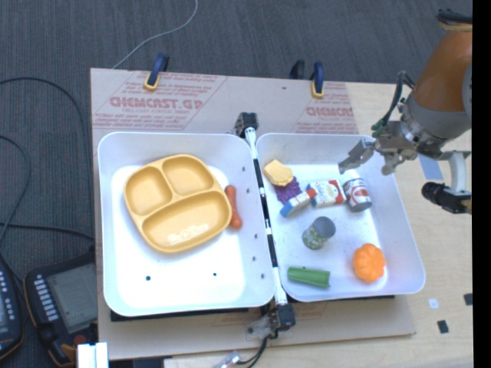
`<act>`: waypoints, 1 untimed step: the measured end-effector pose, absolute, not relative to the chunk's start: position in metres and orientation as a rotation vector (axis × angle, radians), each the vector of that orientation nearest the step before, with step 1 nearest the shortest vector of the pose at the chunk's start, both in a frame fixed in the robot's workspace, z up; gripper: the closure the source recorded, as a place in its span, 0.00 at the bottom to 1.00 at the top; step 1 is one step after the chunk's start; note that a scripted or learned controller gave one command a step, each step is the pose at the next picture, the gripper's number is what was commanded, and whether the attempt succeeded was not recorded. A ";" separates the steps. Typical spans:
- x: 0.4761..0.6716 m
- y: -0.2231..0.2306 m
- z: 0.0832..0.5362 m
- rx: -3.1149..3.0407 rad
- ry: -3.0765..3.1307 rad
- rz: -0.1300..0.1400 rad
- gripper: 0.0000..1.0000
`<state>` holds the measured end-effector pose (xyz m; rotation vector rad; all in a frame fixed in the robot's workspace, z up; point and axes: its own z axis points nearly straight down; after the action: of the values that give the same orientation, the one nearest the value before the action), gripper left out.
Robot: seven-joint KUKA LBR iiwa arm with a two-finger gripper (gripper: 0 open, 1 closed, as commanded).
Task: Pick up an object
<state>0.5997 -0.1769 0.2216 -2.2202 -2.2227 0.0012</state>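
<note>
My gripper [372,160] hangs over the far right part of the right bin [406,240], its two fingers spread open with nothing between them. Just below it lies a small red and white can [356,192], next to a white and red box [326,192]. Further left are a purple piece [290,192] and a yellow piece [278,173]. A grey-green can [318,232], an orange fruit [369,261] and a green vegetable [309,277] lie nearer the front.
The left bin [130,282] holds a yellow divided plate [178,202] and an orange-red sausage-shaped toy [234,205] beside it. A central divider rail [261,205] separates the bins. Clamps [317,79] sit at the board's far edge.
</note>
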 end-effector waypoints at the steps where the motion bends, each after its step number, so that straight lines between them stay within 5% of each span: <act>1: 0.609 -0.160 0.104 -2.215 -2.220 0.000 0.00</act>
<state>0.6094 -0.1596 0.1044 -2.2148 -2.2199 0.0002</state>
